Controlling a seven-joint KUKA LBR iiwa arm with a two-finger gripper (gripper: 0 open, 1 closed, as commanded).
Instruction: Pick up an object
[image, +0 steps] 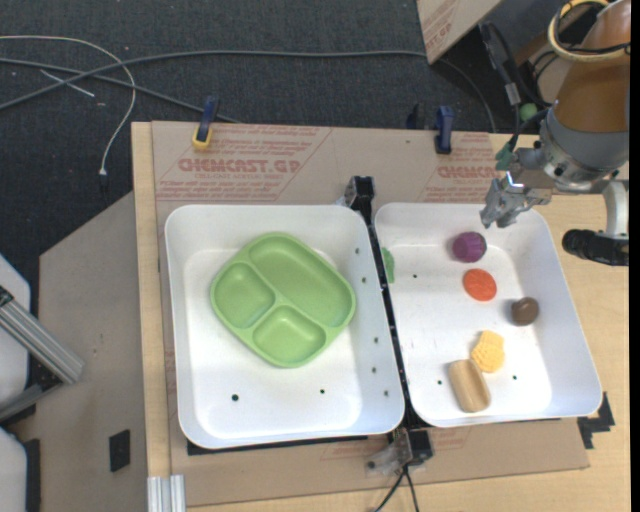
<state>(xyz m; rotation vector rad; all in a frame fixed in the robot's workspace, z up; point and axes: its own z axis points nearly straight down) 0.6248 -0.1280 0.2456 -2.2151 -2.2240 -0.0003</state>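
The right bin (420, 330) holds a purple ball (468, 246), an orange-red round piece (480, 285), a brown ball (525, 311), a yellow ridged piece (488, 351) and a tan cylinder (468, 385). My gripper (500, 210) hangs over the far edge of that bin, just up and right of the purple ball, with nothing visibly held. A green bit (387, 264) peeks out at the bin's left wall.
The left bin (200, 400) carries a green divided plate (283, 298). A black clamp (359, 190) sits between the bins at the far side. Two blue clips (208, 118) pin the cardboard base at the back. Cables lie on the dark floor beyond.
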